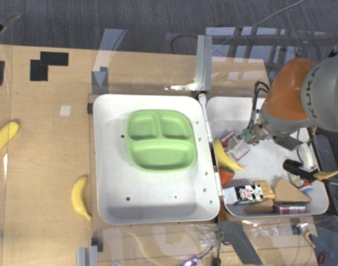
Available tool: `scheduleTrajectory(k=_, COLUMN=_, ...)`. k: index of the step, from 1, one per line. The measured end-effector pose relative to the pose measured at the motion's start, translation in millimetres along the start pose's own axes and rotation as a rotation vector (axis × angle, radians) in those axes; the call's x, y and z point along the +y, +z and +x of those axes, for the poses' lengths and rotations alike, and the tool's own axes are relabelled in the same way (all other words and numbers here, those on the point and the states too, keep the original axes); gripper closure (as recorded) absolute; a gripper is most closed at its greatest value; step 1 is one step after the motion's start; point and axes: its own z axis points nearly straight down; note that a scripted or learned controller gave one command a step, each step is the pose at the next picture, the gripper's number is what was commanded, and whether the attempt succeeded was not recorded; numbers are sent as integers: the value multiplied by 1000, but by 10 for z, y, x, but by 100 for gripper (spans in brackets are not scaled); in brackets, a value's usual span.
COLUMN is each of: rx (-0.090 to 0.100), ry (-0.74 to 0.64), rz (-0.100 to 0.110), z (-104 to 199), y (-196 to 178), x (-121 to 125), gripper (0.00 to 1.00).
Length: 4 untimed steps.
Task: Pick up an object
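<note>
My gripper (250, 134) hangs low over the right bin (321, 204), in its upper left part. Just below and left of it lies a small crinkled packet (236, 146) printed in red, white and green; whether the gripper touches it I cannot tell. A yellow banana (225, 156) lies against the bin's left wall beside the packet, with a red piece (226, 177) under its lower end. Along the bin's front edge sit a black-and-white box (250, 193), a brown wedge (291, 192) and a dark marker (288, 208).
The left bin (111, 204) holds a green divided plate (159, 139). On the wooden bench to the left lie a second banana (80, 197) and a yellow corn cob (4, 136). A metal post (203, 65) rises between the bins at the back.
</note>
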Motion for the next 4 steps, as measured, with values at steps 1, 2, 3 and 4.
scheduleTrajectory(k=1, rx=-1, ry=0, rz=-7, z=8, y=-118, x=30, gripper=100)
scheduleTrajectory(k=2, rx=3, ry=43, rz=5, z=468, y=-1250, x=220, gripper=100)
scheduleTrajectory(k=3, rx=2, ry=323, rz=7, z=842, y=-2706, x=1105, gripper=100)
scheduleTrajectory(k=4, rx=3, ry=417, rz=12, z=1211, y=-1485, x=136, gripper=100)
